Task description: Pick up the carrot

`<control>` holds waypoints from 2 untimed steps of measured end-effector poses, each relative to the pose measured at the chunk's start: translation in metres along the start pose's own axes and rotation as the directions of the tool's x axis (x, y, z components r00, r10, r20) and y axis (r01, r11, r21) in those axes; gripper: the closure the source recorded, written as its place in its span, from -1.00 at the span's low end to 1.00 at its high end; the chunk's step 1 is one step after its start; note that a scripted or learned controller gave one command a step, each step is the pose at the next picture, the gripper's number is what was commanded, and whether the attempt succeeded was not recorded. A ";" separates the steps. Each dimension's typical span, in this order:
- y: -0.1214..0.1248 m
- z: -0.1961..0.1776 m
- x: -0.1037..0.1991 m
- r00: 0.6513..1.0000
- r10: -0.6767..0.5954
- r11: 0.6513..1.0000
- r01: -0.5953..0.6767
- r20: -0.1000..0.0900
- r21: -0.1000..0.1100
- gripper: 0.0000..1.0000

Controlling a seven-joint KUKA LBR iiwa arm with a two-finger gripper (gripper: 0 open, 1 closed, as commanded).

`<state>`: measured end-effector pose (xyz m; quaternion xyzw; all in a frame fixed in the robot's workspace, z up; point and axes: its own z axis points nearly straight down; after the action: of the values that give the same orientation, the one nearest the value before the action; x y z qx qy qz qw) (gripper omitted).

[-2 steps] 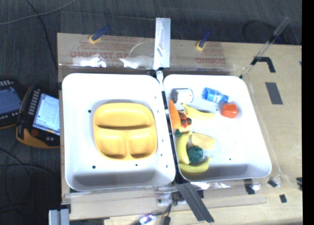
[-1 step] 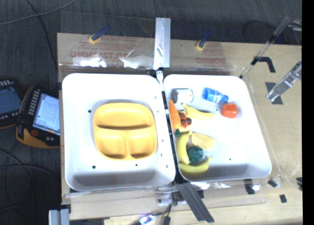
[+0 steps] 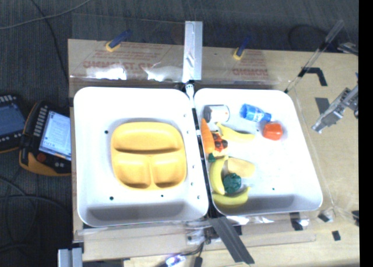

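carrot | orange, slim | lying lengthwise along right bin's left wall | green end nearest camera

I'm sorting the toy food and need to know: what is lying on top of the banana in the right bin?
A dark green toy sits on the banana, inside its curve, and a pale yellow piece lies just above it. The part of the banana beneath the green toy is hidden.
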<state>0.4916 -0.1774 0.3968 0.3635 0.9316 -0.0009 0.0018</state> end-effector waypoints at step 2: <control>0.002 -0.010 -0.001 1.000 -0.003 1.000 0.003 0.003 -0.002 1.00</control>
<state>0.4935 -0.1764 0.4067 0.3621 0.9321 -0.0006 0.0036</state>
